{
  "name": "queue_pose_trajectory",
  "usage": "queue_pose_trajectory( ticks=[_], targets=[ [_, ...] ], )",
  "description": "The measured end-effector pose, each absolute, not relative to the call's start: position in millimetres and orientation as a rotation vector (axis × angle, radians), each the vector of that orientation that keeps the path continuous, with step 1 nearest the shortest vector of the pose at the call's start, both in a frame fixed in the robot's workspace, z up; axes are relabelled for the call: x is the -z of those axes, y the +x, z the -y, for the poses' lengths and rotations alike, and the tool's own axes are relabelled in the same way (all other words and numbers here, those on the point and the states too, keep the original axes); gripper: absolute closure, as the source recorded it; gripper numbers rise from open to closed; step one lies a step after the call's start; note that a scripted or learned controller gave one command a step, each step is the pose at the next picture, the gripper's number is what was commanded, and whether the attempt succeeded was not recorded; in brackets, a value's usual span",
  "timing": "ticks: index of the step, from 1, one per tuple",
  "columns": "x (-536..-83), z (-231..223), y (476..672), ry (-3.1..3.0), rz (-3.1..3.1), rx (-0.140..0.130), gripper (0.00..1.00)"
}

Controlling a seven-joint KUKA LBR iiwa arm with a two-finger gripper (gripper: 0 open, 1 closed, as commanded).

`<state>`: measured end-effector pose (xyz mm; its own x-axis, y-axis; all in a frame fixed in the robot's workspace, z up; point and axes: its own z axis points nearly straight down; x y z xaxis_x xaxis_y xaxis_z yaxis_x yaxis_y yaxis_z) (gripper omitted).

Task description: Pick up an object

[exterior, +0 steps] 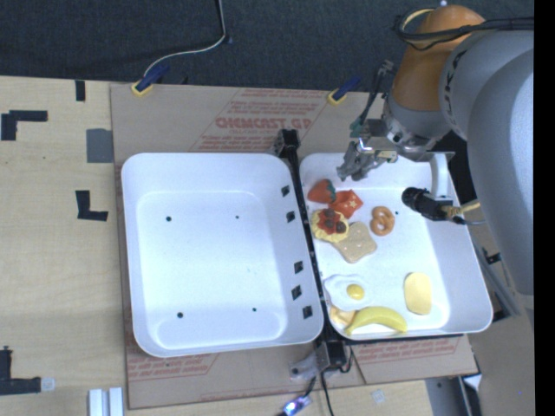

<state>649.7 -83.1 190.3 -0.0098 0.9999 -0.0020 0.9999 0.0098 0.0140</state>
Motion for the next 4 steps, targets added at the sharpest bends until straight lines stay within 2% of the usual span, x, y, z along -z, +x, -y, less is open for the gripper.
queue_pose_trajectory(
  ticks=[1,2,3,4],
  targets=[
    [-106.5,104.3,599.0,2.225,-2.218,-0.003,1.00],
    [-99.0,99.4,539.1,2.209,-2.212,-0.019,1.00],
    [-91.8,133.1,673.0,2.215,-2.236,0.008,1.00],
    [-89.4,130.6,572.8,2.219,-2.214,-0.008,1.00]
  ],
)
